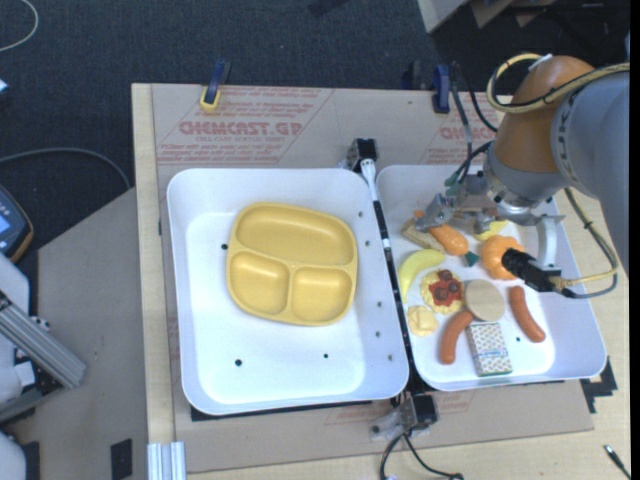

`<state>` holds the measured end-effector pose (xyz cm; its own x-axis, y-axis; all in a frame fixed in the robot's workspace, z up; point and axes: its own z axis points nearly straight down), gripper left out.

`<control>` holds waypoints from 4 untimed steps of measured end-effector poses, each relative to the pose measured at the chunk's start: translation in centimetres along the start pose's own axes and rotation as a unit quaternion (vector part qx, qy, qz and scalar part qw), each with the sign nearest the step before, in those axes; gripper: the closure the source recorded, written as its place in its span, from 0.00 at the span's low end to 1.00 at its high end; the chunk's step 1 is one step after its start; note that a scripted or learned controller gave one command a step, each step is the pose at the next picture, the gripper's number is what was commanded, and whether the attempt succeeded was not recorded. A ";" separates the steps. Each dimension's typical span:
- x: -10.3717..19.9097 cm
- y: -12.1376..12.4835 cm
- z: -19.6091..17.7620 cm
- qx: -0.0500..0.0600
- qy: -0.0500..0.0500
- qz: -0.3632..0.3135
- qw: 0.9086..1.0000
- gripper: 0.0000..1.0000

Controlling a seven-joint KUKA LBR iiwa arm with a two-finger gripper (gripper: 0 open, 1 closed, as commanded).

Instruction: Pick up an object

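The left bin (200,368) holds one thing: a yellow divided plate (292,263) with three compartments, lying flat near the wall it shares with the right bin (575,353).

The right bin is crowded with toy food. Measured from the pizza slice (443,290) near its middle: a banana (418,264) lies just up-left, a carrot (449,238) above, an orange pepper (498,255) up-right, a round tan disc (485,299) touching on the right, a pale yellow piece (422,319) down-left, a sausage (455,335) below, a small printed box (490,348) down-right, and a second sausage (527,314) farther right.

The arm (560,118) bends down over the far end of this bin, its tool (450,208) above the carrot. Whether the tool is wide or narrow cannot be told.
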<state>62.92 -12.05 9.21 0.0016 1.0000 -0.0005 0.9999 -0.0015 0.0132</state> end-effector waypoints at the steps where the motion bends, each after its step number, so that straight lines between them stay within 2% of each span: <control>1: -0.1 0.0 -1.1 -0.001 -0.001 0.000 1.000 1.00; 2: 0.5 -0.5 -5.7 0.006 0.000 -0.001 1.000 1.00; 3: 0.8 -0.3 -12.1 0.003 0.000 -0.001 1.000 1.00; 4: 0.8 -0.2 -13.4 0.005 0.000 -0.001 1.000 1.00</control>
<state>62.57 -11.26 22.58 -0.0009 1.0000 -0.0009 1.0000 0.0009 0.0040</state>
